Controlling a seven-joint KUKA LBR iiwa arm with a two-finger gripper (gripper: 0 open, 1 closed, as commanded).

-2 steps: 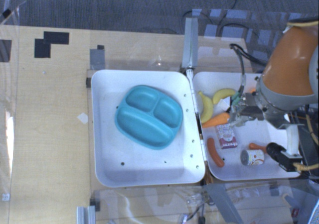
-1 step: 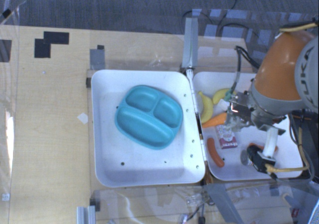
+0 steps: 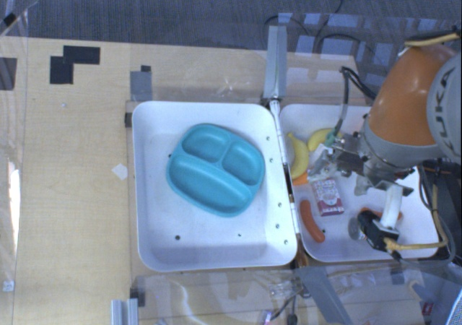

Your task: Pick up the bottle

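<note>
A small pale bottle with a red label lies on its side in the right bin, near that bin's left wall. The arm's grey and orange wrist hangs over the right bin, and my gripper sits low just above and to the right of the bottle's upper end. The wrist body hides much of the bin's right half.
Two yellow bananas lie at the back left of the right bin and a red-orange sausage lies at its front left. A small orange item peeks out under the wrist. The left bin holds a blue divided plate.
</note>
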